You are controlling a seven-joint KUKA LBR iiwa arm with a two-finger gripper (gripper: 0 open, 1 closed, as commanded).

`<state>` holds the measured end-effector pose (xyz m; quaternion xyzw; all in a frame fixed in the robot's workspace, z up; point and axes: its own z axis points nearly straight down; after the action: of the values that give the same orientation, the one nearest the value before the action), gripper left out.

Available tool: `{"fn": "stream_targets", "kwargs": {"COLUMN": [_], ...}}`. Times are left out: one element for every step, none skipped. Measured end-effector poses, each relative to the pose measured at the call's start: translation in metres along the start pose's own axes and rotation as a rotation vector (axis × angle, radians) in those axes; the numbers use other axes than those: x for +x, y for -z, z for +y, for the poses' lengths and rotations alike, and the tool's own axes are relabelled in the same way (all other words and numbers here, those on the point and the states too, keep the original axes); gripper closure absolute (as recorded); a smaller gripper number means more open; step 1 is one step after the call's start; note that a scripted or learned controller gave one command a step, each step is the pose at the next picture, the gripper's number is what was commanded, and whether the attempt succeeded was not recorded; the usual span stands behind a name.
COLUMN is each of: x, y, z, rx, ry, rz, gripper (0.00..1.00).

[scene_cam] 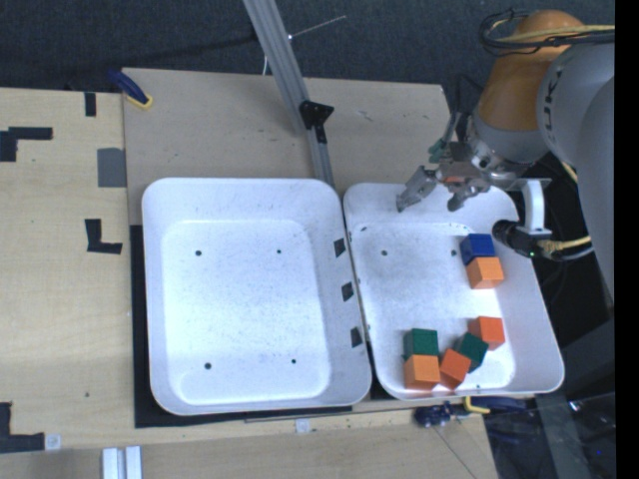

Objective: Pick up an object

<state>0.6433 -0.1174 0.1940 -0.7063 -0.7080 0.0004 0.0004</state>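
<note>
The blocks lie in the right bin [379, 208], all toward its right and near parts. A blue block [477, 245] sits by the right wall, with an orange block [485, 271] touching it on the near side. Nearer the camera, a second cluster gathers in the near right corner: a green block [421, 341] with an orange block [421, 369] just in front of it, another orange block [454, 366] tilted beside that one, a dark green block [472, 350] touching it, and one more orange block [488, 329] at the right end of the group.

The gripper [431, 198] hangs over the far edge of the right bin, well apart from both groups of blocks. Its two fingers are spread apart, pointing down and outward, with nothing between them. The grey arm [589, 88] with its orange band [519, 78] comes in from the far right.

The left bin [160, 208] lies just beside the right one, their walls touching along the middle. Both rest on a tan bench [200, 118]. A slanted metal bar [280, 38] runs from the far side down to the far edge of the bins.
</note>
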Motion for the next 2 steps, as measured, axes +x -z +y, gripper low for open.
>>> {"fn": "stream_targets", "kwargs": {"x": [0.000,-0.008], "y": [0.000,-0.059], "z": [0.000,0.002], "rx": [0.000,0.006], "ry": [0.000,-0.001], "rz": [0.000,-0.001], "gripper": [0.00,0.00]}}
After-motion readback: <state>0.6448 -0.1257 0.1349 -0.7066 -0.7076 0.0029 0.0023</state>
